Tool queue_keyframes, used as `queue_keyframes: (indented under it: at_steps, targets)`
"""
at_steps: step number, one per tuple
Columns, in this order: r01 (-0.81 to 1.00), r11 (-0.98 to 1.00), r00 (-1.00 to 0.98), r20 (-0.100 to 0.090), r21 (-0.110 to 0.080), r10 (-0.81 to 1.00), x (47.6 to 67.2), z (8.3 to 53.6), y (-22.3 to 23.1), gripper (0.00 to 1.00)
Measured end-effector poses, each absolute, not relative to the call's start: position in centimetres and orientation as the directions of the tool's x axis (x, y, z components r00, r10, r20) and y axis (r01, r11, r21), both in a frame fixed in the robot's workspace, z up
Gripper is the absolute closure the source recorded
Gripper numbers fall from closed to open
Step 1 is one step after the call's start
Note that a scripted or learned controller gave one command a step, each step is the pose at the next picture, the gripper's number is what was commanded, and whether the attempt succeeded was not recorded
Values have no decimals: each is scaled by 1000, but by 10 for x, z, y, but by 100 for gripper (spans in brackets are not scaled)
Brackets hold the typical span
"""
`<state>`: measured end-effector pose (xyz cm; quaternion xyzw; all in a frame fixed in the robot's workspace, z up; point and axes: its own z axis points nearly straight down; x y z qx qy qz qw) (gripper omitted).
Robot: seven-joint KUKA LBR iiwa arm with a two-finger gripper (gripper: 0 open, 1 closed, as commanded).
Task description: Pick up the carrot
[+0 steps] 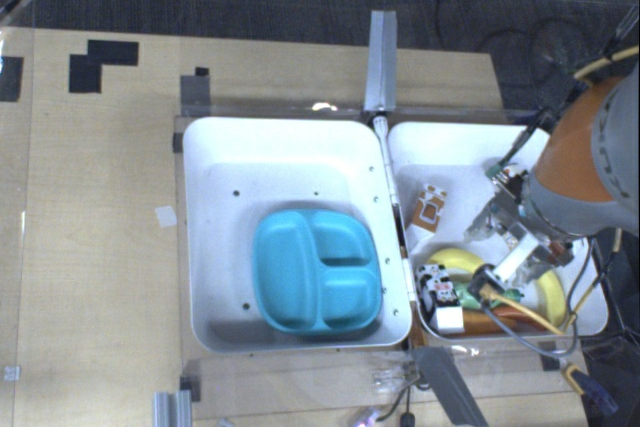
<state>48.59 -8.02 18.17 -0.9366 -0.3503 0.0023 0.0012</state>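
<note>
Gripper [452, 300]: low in the right bin [450, 155], near that bin's front left corner, at the end of an arm [590, 165] that comes in from the right. The arm is grey with an orange band above the wrist. The gripper body is black with white parts and small green and red details. Whether it is spread or pressed together cannot be told; the tip is lost among dark parts and cables.

Carrot [515, 318]: orange, long, lying along the front wall of the right bin. It starts just beside the gripper, on its right, and runs away from it toward the bin's front right corner. No part of it can be seen inside the gripper. A dark cable crosses over it.

Banana [462, 262]: yellow, lying just behind the gripper, partly covered by the wrist. Another yellow piece [551, 296] shows right of the wrist, near the carrot's far end; whether it belongs to the same fruit cannot be told.

Small brown and white packet [431, 208]: flat on the floor of the right bin, behind the banana, well apart from the carrot.

Left bin [215, 215]: white, touching the right bin along a shared wall. It holds a blue divided tray [318, 270], front of centre, with three compartments.
</note>
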Motion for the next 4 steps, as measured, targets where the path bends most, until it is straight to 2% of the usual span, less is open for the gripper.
queue_keyframes:
  at_steps: [1,2,3,4]
  targets:
    - [527,-850,850,16,10,527,493,90,-89,0]
    - [380,-925,925,10,2,380,518,89,-111,0]
    - [672,-741,741,-2,-3,672,565,170,-140,0]
    - [870,-493,493,-1,-3,870,588,200,-126,0]
